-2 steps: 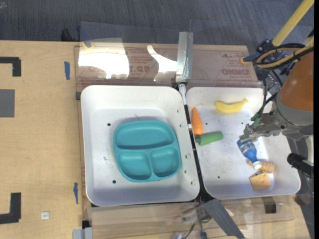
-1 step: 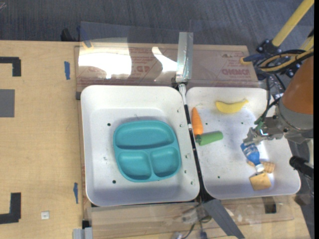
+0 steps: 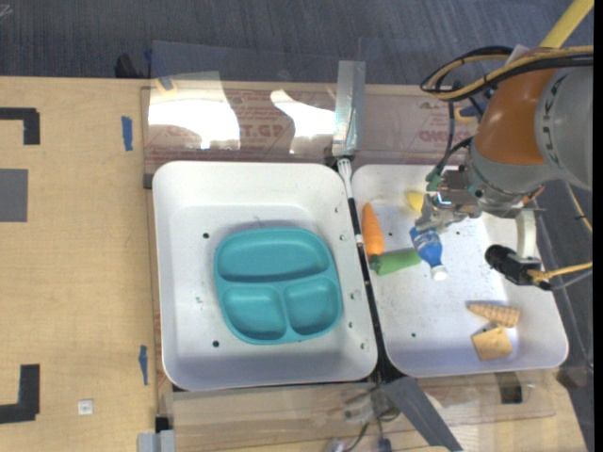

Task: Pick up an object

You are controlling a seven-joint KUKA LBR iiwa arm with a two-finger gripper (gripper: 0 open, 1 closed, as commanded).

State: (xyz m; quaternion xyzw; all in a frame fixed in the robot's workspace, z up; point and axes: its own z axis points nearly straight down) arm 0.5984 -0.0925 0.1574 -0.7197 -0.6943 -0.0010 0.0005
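Note:
My gripper [image 3: 434, 219] hangs over the upper middle of the right bin [image 3: 546, 347]. Just below it, and touching or nearly touching its tip, is a small blue bottle with a white cap [image 3: 430, 251]. A green stick [image 3: 396, 262] lies to the left of the bottle, and an orange carrot [image 3: 373, 230] rests against the bin's left wall. A yellow piece [image 3: 415, 200] peeks out beside the gripper's upper left. Whether the bottle is gripped is hidden by the gripper body.
The left bin [image 3: 179, 205] holds a teal divided plate [image 3: 276, 283]. A tan waffle cone [image 3: 496, 314] and a tan block [image 3: 491, 344] lie at the front right of the right bin. The arm's grey and orange wrist [image 3: 513, 135] covers that bin's far right corner.

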